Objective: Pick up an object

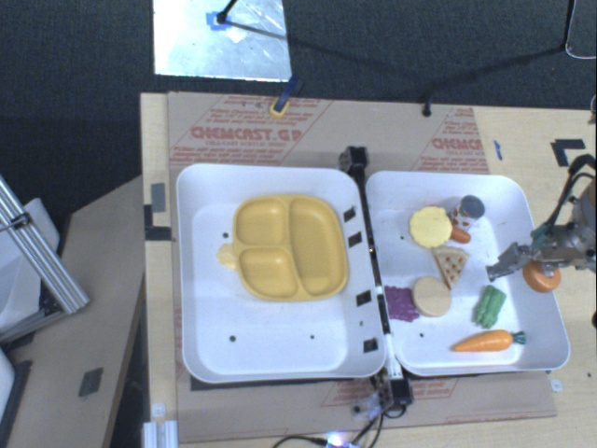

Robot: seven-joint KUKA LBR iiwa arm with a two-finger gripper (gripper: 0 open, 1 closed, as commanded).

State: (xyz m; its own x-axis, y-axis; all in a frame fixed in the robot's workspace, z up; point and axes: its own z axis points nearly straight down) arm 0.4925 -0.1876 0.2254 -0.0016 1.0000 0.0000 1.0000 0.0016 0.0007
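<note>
One fixed camera looks down at a slant from above the bench (159, 250), far enough back to take in both bins. The left bin (201, 343) and right bin (546, 343) lie side by side mid-frame.

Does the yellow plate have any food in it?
Empty. The yellow divided plate in the left bin shows bare yellow in all three sections. The toy carrot lies in the right bin.
</note>
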